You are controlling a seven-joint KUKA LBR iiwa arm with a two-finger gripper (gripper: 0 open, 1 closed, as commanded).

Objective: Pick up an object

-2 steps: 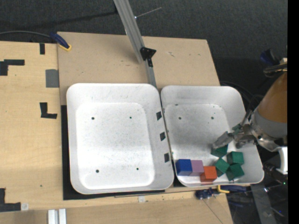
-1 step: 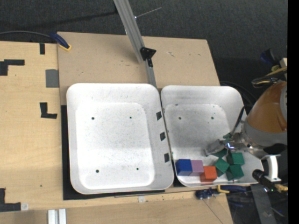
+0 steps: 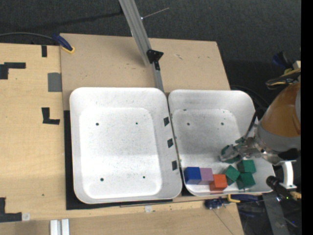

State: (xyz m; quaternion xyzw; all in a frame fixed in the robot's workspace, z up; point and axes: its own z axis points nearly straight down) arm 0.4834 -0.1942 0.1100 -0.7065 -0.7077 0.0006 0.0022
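1. Gripper (image 3: 230, 152) sits low inside the right bin (image 3: 205, 99), toward its near right part, coming in from the right under the arm's orange band (image 3: 288, 114). Finger spacing: cannot tell; the tip is a small blurred grey-green mass. Nothing visibly held.

2. Candidate objects, all in the same bin's near corner, placed relative to the gripper:
   - green block (image 3: 248, 166): just beside it, to the right and slightly toward the camera.
   - second green block (image 3: 232, 172): directly nearward of it, closest of the lot.
   - third green block (image 3: 246, 180): nearward and right, beyond the first two.
   - orange block (image 3: 219, 181): nearward, a little left.
   - lilac block (image 3: 206, 174): nearward and left, touching the orange one.
   - blue block (image 3: 192, 174): furthest left of the row, beside the lilac.

3. Left bin (image 3: 117, 94) lies well apart to the gripper's left; not relevant to this pick.

4. Judgement on step: approach/descent onto the cluster, grasp not yet confirmed.

5. Doing it well: commit to one block, preferably a green one with free sides. The row blue–lilac–orange is packed, so fingers would likely wedge against neighbours. Align fingers across two open faces, descend fully before closing, and mind the bin wall on the near side.
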